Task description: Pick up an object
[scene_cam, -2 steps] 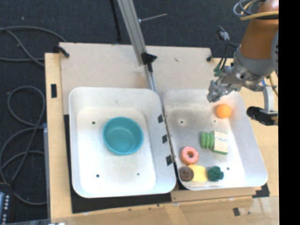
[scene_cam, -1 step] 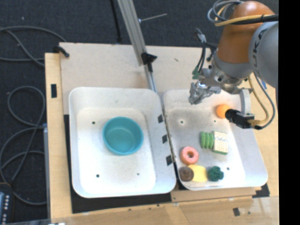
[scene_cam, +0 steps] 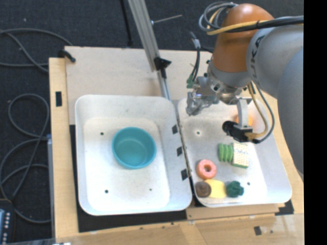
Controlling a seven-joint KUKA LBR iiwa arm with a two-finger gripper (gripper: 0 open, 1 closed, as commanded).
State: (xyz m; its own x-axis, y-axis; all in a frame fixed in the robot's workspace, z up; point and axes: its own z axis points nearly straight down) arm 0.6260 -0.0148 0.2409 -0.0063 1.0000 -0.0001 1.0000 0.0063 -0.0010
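Observation:
My gripper (scene_cam: 194,106) hangs over the far left corner of the right bin (scene_cam: 265,188), with nothing visible between its fingers. Toward the near side of that bin lie a pink ring donut (scene_cam: 206,168), a green ridged piece (scene_cam: 225,152) beside a yellow-white block (scene_cam: 241,155), a brown round piece (scene_cam: 203,189), a yellow block (scene_cam: 217,189) and a dark green lump (scene_cam: 234,189). An orange object (scene_cam: 245,120) peeks out behind the arm's black fitting. All of these sit well to the near right of the gripper.
The left bin (scene_cam: 92,198) holds a teal bowl (scene_cam: 134,147) near its middle. A slanted metal rail (scene_cam: 148,40) rises behind the bins, ending close to the gripper's left. Cables trail over the dark floor at the left.

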